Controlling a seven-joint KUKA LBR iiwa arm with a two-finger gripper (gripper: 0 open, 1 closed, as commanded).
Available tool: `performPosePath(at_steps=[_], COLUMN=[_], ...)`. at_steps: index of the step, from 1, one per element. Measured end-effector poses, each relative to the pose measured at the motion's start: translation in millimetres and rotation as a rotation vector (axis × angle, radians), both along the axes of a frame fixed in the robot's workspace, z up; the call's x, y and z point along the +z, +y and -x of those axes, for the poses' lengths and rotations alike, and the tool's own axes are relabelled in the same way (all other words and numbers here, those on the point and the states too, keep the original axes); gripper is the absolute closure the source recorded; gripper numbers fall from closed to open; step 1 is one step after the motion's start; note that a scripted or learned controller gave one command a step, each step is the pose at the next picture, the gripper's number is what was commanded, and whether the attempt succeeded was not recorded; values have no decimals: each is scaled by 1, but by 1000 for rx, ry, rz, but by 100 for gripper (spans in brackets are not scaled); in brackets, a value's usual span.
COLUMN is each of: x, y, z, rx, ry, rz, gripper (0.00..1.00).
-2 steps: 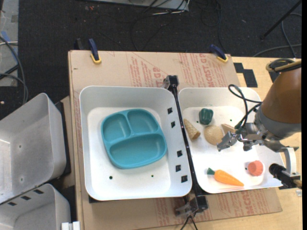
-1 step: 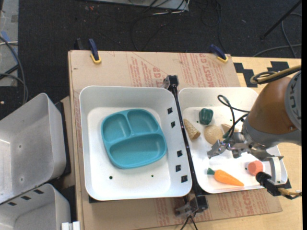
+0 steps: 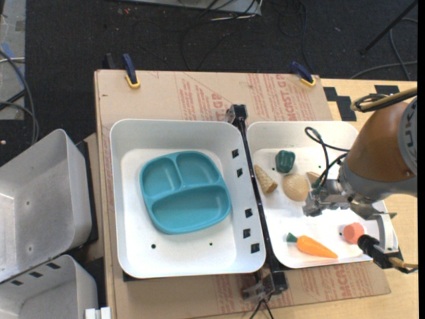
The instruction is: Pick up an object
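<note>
Carrot (image 3: 316, 246) lies along right bin's (image 3: 292, 140) front edge, just front of gripper (image 3: 317, 205); grip state unclear.

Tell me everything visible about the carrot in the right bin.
The carrot is a small toy, plastic-looking, with a bright orange tapered body and a green stub at its thick end. It lies flat near the front edge of the right bin, green end toward the divider, tip pointing toward a reddish ball. Nothing touches it; the gripper hangs above and behind it, closer to a tan egg-like piece.
</note>
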State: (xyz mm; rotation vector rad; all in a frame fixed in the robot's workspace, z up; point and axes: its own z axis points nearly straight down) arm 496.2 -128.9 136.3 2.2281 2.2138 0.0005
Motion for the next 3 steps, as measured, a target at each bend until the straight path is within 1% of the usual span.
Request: performPosePath(at_steps=[1,2,3], x=[51,104,112], y=[7,17,17], z=[7,2,2], rx=[10,11,11], ry=[-4,-3,-2], rz=[1,1,1], gripper=[100,100,100])
